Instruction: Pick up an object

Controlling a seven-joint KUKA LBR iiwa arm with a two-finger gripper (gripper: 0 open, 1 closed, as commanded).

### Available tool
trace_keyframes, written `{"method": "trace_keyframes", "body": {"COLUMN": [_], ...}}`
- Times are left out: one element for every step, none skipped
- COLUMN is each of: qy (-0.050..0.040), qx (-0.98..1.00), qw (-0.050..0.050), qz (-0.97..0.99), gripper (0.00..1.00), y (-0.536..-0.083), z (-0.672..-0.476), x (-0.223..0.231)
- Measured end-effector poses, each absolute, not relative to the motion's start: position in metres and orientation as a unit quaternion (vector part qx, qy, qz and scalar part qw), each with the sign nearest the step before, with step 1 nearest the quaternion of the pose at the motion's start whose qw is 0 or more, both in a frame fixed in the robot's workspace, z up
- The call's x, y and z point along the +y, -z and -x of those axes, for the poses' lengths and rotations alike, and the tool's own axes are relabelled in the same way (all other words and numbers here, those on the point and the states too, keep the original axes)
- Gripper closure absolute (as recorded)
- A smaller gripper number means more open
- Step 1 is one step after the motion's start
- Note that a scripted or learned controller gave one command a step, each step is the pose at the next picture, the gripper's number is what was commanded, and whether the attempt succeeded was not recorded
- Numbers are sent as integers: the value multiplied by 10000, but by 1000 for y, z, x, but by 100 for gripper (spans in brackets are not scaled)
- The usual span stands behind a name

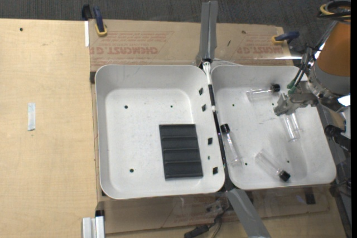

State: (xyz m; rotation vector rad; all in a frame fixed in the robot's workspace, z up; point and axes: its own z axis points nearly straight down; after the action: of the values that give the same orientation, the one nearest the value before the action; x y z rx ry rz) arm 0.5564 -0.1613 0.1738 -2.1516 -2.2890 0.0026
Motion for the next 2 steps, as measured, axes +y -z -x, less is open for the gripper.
{"method": "trace_keyframes", "body": {"qy": [17, -67], "qx": [-7583, -7479], "qw": [19, 86], "qz": [6519, 6637], "gripper": [100, 100], "y": [-91, -109], "z": [-613, -654], "x": [-210, -144]}}
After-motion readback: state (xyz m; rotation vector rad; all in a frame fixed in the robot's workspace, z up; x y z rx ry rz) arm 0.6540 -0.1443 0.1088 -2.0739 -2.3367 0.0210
